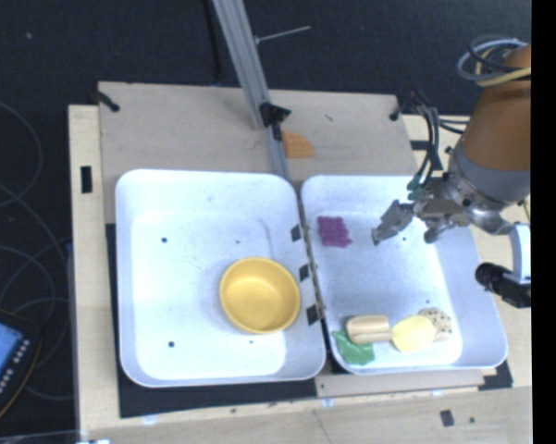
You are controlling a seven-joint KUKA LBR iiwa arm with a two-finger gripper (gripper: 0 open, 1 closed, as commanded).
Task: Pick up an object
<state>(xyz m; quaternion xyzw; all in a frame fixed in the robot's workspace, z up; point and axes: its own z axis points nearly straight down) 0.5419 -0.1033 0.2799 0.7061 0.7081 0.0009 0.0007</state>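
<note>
Looks like a robotics lab or test cell. Plain wooden bench (194,128) on a dark floor, loose cables (18,202) trailing left of the bench, a metal mast (245,58) rising behind it, two white bins (148,248) on top, a lit screen (0,354) at lower left.

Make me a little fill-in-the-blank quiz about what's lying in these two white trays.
1. The yellow bowl sits in the ___ bin.
2. The purple piece lies in the ___ bin.
3. The robot's hand hovers over the ___ bin.
4. The bowl's colour is ___.

Missing words: left; right; right; yellow
</note>
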